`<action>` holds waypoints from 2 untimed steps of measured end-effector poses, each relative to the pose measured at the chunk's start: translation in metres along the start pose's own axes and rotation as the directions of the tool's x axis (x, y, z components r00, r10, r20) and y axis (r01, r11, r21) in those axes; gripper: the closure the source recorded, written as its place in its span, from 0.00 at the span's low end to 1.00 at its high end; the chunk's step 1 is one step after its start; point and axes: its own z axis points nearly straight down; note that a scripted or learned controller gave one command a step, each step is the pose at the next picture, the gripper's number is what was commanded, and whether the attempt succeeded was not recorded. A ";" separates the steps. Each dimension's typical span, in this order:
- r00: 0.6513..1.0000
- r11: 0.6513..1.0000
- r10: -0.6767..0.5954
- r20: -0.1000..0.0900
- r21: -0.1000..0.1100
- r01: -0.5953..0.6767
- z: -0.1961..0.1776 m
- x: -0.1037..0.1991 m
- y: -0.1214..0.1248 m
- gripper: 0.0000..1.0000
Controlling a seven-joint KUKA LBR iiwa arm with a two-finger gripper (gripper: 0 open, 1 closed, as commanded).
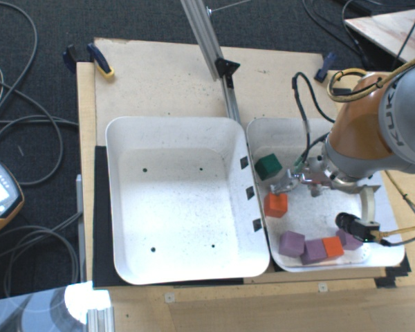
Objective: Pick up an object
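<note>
Claw first: from my overhead feed I see the gripper [285, 185] low in the right bin [259, 131], just above the orange cube [276, 205] and below the green block [268, 166]. My feed is too coarse at the metal tip to make out the spread of the claw, so I cannot tell whether it is wide or narrow, and I see nothing clamped in it. The orange cube sits just under the tip, close to the bin's left wall; whether the tip touches it I cannot say.

Behind the claw, the arm [373, 133] comes in from the right, its orange band and grey shell covering much of the right bin's upper part. A black cable [301, 102] loops up from the wrist.

Along the near edge of the right bin I count a purple block [291, 243], a second purple block [314, 251] touching it, a small orange block [333, 247] against that one, and one more purple piece [348, 241] beside a black fitting.

The left bin [180, 199] lies just beside the right one. A metal pole [204, 30] slants up from between the two bins.
</note>
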 end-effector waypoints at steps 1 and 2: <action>1.000 1.000 0.000 0.001 -0.002 0.000 0.004 0.003 -0.059 0.00; 1.000 1.000 -0.004 0.002 0.004 0.004 0.016 0.011 -0.045 0.00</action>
